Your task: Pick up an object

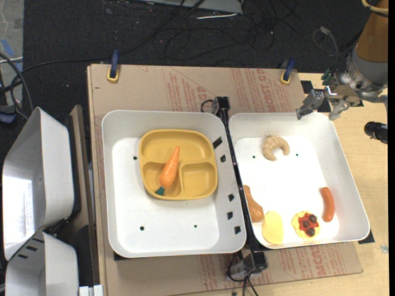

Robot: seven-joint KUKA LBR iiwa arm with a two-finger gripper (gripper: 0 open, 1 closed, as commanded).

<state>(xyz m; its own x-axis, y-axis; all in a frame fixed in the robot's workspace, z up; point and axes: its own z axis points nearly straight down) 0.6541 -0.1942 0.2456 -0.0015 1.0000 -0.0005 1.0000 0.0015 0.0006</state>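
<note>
One fixed camera looks down at a slant on the worktop [185, 82], both white bins [123, 227] filling mid-frame.

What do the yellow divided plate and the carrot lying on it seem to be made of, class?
Yellow divided plate: probably moulded plastic, matte, uniform colour, rounded compartment ridges. Carrot: likely toy plastic or rubber; smooth, evenly orange, slight sheen.

Two blue-and-yellow clamps [113, 67] grip the brown board [185, 91]; black cables [185, 36] trail behind.
</note>
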